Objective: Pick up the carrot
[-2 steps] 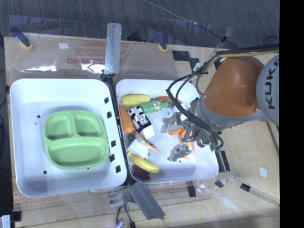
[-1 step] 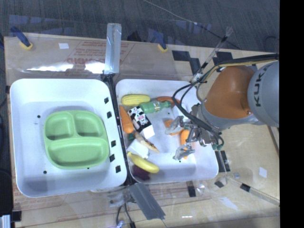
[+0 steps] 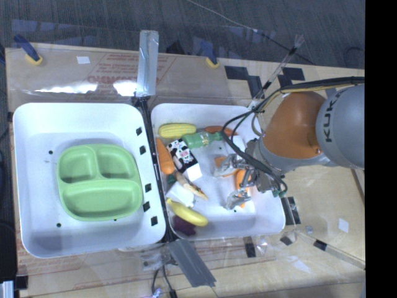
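The carrot [image 3: 164,157] is a short orange piece lying lengthwise against the left wall of the right bin [image 3: 273,219]. It sits just left of a black-and-white carton [image 3: 181,154]. My gripper [image 3: 239,182] hangs low over the middle right of the same bin, well to the right of the carrot and apart from it. Small orange patches show around the gripper's metal parts, and I cannot make out what they are. The grey arm with its orange band [image 3: 298,129] reaches in from the right.
The right bin also holds a yellow corn cob [image 3: 177,130], a green bottle [image 3: 201,139], a banana [image 3: 189,214] and a dark purple item [image 3: 183,226]. A green divided plate [image 3: 97,181] lies in the left bin [image 3: 25,166].
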`<state>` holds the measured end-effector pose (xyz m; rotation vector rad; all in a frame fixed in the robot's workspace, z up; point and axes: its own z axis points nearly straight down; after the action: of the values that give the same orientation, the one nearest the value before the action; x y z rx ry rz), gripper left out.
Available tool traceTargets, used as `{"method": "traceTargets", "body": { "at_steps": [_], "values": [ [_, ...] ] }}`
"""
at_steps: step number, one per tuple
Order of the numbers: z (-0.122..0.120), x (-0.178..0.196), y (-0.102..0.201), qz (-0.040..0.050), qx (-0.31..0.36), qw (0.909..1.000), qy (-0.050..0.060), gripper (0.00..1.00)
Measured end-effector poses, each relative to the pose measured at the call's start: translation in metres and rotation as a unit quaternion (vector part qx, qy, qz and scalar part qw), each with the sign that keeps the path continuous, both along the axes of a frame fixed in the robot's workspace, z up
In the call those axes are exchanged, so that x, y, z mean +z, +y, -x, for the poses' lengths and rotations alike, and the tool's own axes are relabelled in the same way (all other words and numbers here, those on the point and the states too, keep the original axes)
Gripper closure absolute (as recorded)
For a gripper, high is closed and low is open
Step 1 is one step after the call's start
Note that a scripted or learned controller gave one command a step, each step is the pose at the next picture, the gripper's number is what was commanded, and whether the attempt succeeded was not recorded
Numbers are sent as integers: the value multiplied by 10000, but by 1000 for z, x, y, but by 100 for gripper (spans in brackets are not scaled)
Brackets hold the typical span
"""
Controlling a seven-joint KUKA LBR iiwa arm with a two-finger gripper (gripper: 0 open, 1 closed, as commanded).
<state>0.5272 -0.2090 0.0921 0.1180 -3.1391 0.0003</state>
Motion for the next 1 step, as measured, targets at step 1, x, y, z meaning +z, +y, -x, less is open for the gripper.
{"method": "traceTargets", "body": {
  "at_steps": [1],
  "values": [
    [-2, 11, 2, 4, 52, 10000, -15, 100]
  ]
}}
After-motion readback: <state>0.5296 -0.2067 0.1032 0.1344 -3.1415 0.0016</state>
